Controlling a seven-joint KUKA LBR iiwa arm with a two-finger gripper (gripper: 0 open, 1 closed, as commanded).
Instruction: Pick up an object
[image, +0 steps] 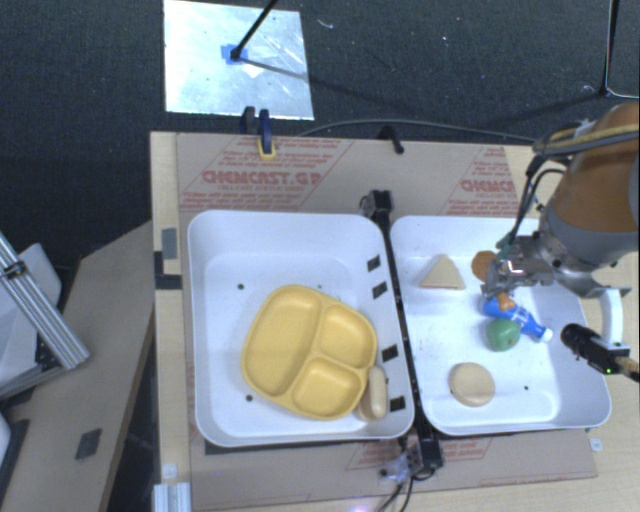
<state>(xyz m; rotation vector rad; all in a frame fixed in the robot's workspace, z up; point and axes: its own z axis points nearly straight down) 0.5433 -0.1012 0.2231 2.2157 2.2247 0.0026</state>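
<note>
Tray (300, 350) in left bin (215, 250) — foods opposite.

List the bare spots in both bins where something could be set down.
Left bin: bare floor behind and left of the yellow tray. Right bin: bare between the wedge and the round bun. Crowded around the end effector, bottle and green ball.

Dark carpet floor (80, 120) surrounds a tan bench (165, 190); a shiny sheet (235, 60) lies beyond.
</note>
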